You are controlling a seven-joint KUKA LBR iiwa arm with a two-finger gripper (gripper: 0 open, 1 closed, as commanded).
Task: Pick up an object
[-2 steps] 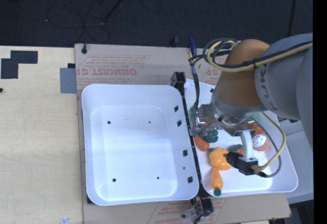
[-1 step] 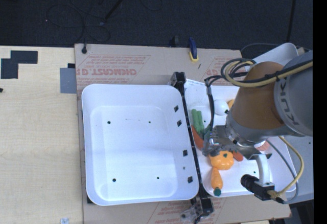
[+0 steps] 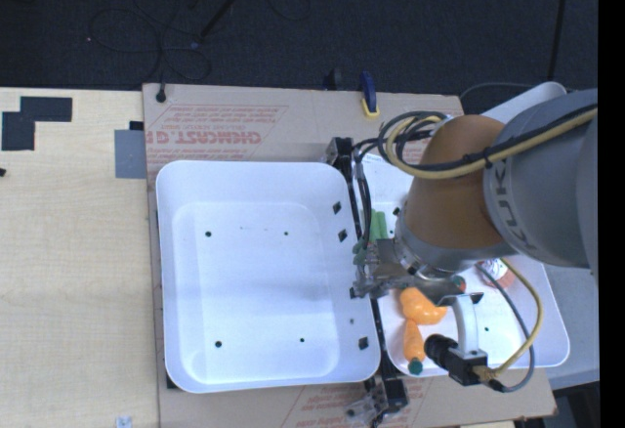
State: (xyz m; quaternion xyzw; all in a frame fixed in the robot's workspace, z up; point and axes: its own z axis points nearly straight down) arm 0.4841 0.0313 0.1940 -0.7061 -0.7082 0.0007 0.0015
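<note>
My gripper point(image 3: 383, 281) hangs under the orange-banded wrist point(image 3: 451, 192), low over the left side of the right bin point(image 3: 552, 343), close to the wall between the two bins. An orange lumpy object point(image 3: 422, 306) lies just to the right of the gripper, partly under it. A slim orange piece with a teal tip point(image 3: 415, 346) lies in front of that one. A green object point(image 3: 377, 224) peeks out behind the gripper at the bin's left wall. The arm hides most of the right bin's floor.
The left bin point(image 3: 249, 250) stands beside the right one on a brown board point(image 3: 220, 128). A small red and white item point(image 3: 495, 270) shows at the arm's right edge. Black cables and a connector point(image 3: 459, 363) loop over the right bin's front.
</note>
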